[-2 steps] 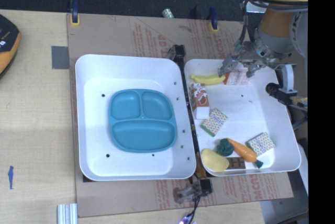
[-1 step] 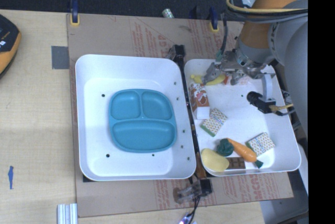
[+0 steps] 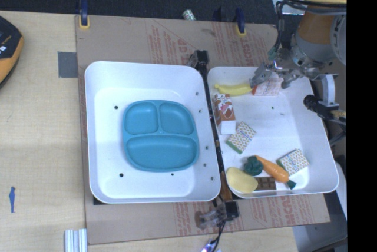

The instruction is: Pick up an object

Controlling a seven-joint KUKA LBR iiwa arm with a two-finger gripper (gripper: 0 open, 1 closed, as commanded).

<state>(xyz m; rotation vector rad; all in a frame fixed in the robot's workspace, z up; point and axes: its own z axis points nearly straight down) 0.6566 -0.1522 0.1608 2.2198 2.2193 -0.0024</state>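
At the lower right of the frame, the right bin (image 3: 318,127) holds a pale yellow lemon-like piece (image 3: 241,179), a carrot (image 3: 273,168), a green item (image 3: 254,165) and two patterned packets (image 3: 293,161) (image 3: 241,137). Higher up lie a brown packet (image 3: 224,108) and a banana (image 3: 232,89). Just right of the banana, a small white-and-red box (image 3: 268,89) sits under the gripper (image 3: 272,73); whether the jaws are open, closed or gripping it cannot be told, since the arm's wrist blocks them. The left bin (image 3: 97,127) holds a blue divided plate (image 3: 160,135).
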